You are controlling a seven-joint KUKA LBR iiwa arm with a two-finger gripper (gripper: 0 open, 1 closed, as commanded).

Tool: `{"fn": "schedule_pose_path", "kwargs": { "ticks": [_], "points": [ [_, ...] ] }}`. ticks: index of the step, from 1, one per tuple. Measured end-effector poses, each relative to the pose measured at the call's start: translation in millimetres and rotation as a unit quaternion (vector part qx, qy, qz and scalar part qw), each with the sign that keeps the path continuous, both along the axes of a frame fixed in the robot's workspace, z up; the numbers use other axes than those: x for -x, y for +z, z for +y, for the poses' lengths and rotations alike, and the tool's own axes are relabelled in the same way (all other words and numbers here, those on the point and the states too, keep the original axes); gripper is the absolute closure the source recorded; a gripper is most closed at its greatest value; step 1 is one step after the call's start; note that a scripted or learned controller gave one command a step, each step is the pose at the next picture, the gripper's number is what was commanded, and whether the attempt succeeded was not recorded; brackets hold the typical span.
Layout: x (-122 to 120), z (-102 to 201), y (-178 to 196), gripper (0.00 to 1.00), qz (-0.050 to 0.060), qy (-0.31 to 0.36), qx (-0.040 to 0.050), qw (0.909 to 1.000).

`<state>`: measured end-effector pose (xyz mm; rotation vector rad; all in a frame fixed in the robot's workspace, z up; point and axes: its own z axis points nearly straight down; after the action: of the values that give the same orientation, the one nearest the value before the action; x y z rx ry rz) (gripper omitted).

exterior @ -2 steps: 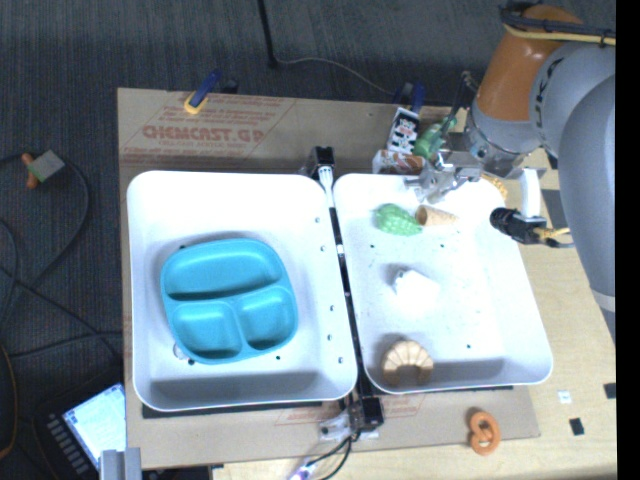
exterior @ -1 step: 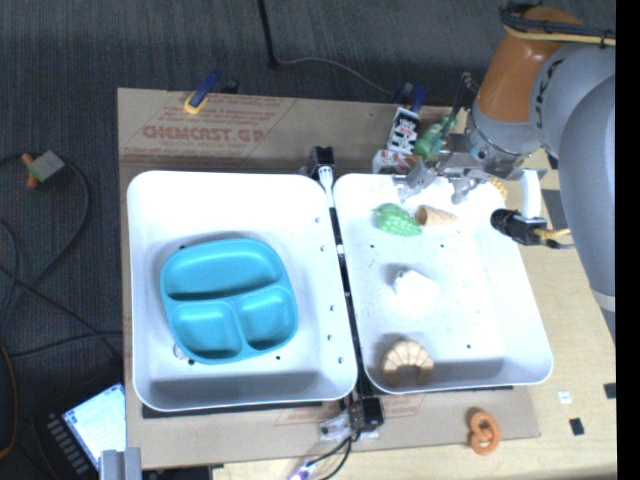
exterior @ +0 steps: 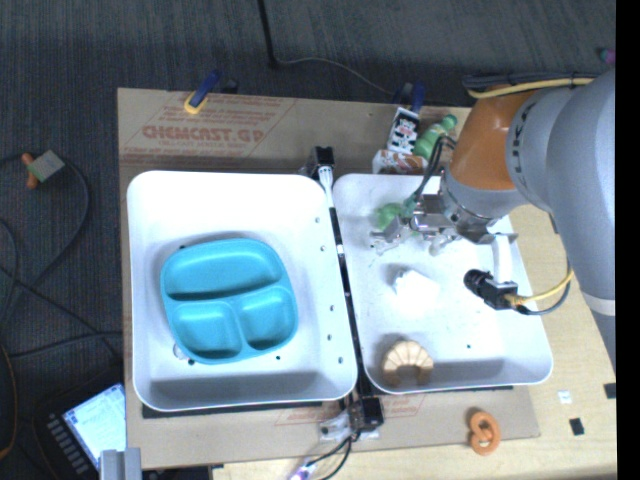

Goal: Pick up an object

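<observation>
The right bin holds three loose things. A small green object lies at its back left, a crumpled white object near its middle, and a tan shell-shaped object by its front wall. My gripper hangs low over the back of this bin, just right of the green object and behind the white one. The grey arm with its orange band comes in from the right. Whether the green object touches the gripper is hard to make out.
The left bin holds a blue divided tray. A black fitting with a yellow cable hangs over the right bin's right side. A printed packet stands behind the bins, and an orange ring lies on the bench in front.
</observation>
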<state>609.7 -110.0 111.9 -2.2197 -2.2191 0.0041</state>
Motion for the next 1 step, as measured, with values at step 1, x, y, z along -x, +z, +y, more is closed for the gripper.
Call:
{"fn": "schedule_pose_path", "kwargs": {
  "ticks": [1],
  "points": [
    [-0.9, -0.5, 11.0, 1.00, -0.001, 0.000, 0.0004, 1.0000]
  ]
}}
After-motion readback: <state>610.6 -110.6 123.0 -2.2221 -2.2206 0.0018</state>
